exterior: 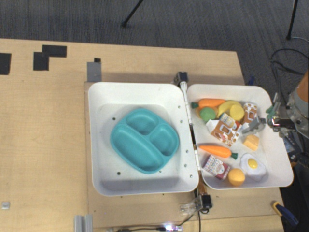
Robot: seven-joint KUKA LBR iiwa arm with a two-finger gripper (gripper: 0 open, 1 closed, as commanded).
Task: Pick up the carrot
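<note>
Two orange carrots lie in the right bin [277, 151]. One carrot [215, 151] rests near the bin's left wall, its green stem end pointing right. The other carrot [211, 102] lies at the far left corner, green end pointing left. My gripper [254, 125] reaches in from the right edge and hovers over the bin's right half, beside a brown-and-white carton [249, 113]. It stands to the right of both carrots and apart from them.
The right bin also holds a green fruit [208, 114], a yellow fruit [231, 110], another carton [225, 129], a cheese wedge [251, 142], a fried egg [252, 165], an orange [236, 177] and a red packet [215, 166]. In the left bin [101, 129] sits a teal divided plate [144, 140].
</note>
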